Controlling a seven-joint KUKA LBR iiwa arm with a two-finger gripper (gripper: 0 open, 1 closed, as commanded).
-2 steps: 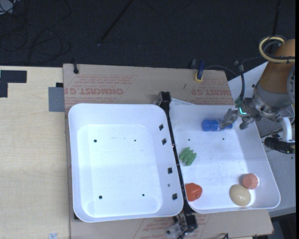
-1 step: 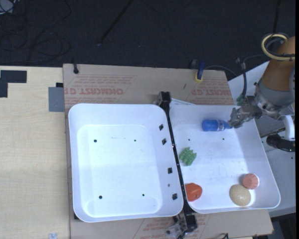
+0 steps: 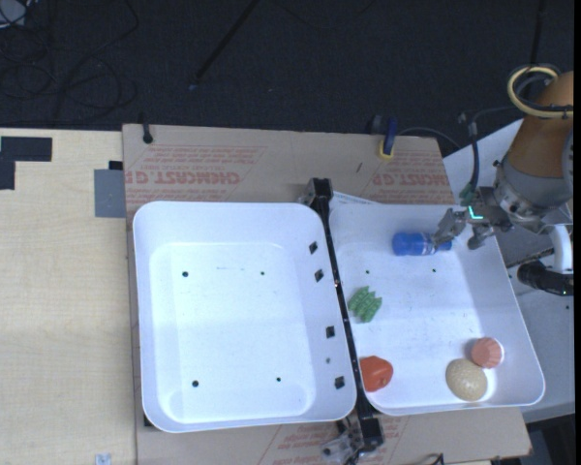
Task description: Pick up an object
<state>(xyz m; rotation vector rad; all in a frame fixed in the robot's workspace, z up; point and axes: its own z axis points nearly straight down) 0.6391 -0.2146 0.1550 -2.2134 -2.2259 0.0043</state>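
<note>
Right bin (image 3: 508,308): blue object (image 3: 412,244) beside end effector (image 3: 457,229).

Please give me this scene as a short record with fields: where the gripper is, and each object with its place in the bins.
gripper: over the upper right of the right bin, beside the blue object
blue object: lying near the top of the right bin
green object: left side, by the divider
red object: lower left corner
pink object: lower right
cream object: lower right, next to the pink one
left bin: white
</note>
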